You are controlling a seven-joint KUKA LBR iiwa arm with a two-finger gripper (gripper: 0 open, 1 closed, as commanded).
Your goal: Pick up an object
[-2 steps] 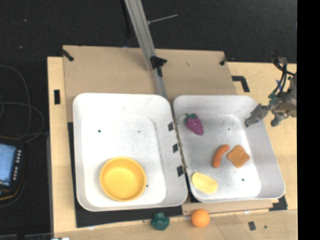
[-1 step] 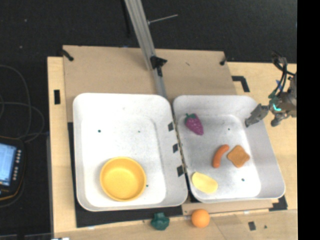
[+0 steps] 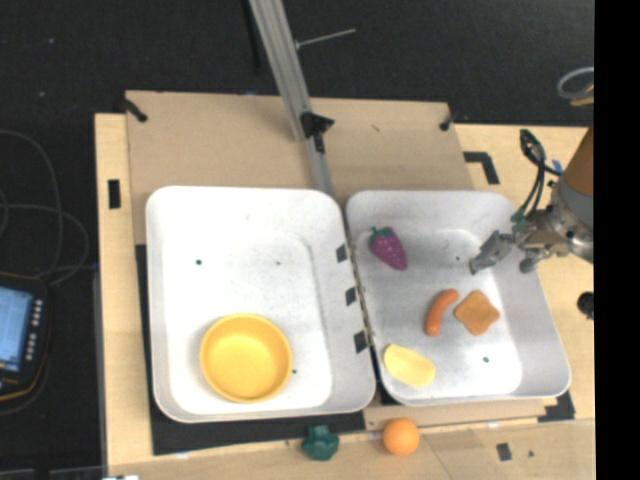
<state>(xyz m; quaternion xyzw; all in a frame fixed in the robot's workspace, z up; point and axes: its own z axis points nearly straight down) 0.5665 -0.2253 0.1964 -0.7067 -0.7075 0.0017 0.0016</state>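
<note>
Spanning the tan bench (image 3: 250, 148), the left bin (image 3: 240, 238) holds a yellow bowl (image 3: 246, 357) near its front wall. The right bin (image 3: 440, 218) carries the purple grapes (image 3: 389, 248), orange sausage (image 3: 440, 311), toast piece (image 3: 477, 312) and yellow slice (image 3: 409, 366), apart. The gripper (image 3: 498, 258) hangs above this bin's right side, fingers spread, pinching nothing

Two bins set side by side on desk (image 3: 400, 148). Bowl (image 3: 246, 357) placed in left bin (image 3: 240, 228), front. Grapes (image 3: 389, 248), sausage (image 3: 440, 311), bread (image 3: 477, 312), lemon slice (image 3: 409, 366) scattered in right bin (image 3: 440, 213). Ball (image 3: 400, 436) left in front of bins.
</note>
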